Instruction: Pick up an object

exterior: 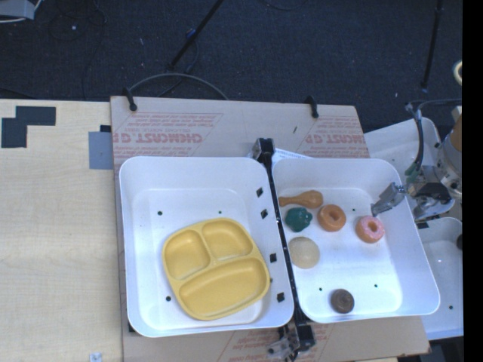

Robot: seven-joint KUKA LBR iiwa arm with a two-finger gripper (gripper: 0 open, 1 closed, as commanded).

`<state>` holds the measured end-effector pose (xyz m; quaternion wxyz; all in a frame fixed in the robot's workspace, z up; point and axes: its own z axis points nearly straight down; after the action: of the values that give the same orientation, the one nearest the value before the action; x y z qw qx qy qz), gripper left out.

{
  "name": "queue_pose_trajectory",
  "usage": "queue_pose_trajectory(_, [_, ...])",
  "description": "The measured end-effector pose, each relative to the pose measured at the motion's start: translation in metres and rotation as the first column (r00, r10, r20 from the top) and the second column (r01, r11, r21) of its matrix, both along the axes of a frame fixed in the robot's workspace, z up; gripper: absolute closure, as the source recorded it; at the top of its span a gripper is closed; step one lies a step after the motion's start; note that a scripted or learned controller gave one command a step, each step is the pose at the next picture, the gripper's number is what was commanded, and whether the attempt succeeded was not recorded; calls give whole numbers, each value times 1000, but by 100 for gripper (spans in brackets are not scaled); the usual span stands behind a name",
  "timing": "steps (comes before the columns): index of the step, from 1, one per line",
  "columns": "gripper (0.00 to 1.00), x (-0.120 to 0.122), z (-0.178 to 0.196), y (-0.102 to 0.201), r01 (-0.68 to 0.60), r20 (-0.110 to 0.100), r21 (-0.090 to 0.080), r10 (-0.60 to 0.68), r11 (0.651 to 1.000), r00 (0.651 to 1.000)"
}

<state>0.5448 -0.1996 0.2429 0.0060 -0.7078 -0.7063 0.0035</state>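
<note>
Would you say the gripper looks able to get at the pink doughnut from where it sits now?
Probably yes. The gripper sits at the right bin's right edge, just beside the pink doughnut, which lies flat with bare floor around it; the glazed doughnut lies apart on its far side.

A pale wooden bench top [53,232] fills the left side, its grain running across. Near its upper left corner are dark blue-grey shapes [26,123], and a grey rectangle [99,149] lies just to their right. Right of the bench top lies a cardboard sheet [226,130] printed with mirrored red lettering. Beyond the bench top's far edge spreads a dark blue carpeted floor [302,44], crossed by thin black cables [204,17]. Light is even, with soft shadows.
</note>
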Motion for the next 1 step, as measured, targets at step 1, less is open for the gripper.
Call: queue_pose_trajectory(1, [0, 2, 5, 0, -3, 9, -2, 3, 1000, 1000])
